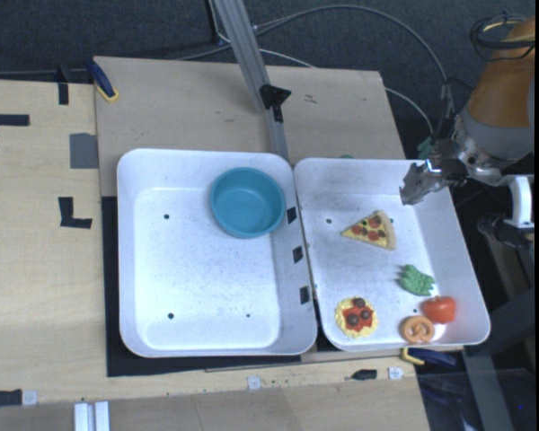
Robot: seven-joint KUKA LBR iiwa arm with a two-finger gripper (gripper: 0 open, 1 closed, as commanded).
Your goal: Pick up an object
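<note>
Over the far right corner of the right-hand bin, the gripper hangs from the grey arm with the orange band, which reaches in from the right. Its dark tip sits above the bin's upper right rim, apart from every object. Nothing lies between the fingers; whether they stand apart or together cannot be told at this size and angle.

Candidate objects all lie in the right-hand bin. A toy pizza slice rests flat near the middle, the nearest item to the gripper, down and to its left. A green leafy piece lies nearer the right wall. Along the near edge sit a small round pizza, a red tomato-like piece and an orange ring-shaped piece, the last two touching or nearly so.

The left-hand bin holds a blue bowl, upright near its far right corner, well apart from the arm.

Judgement: the pick has not begun; the gripper is held high at the bin's edge, probably as an approach position. The pizza slice, isolated and flat, offers clear access but little height to grip. The clustered pieces in the near corner risk a crowded grasp against the bin wall.
</note>
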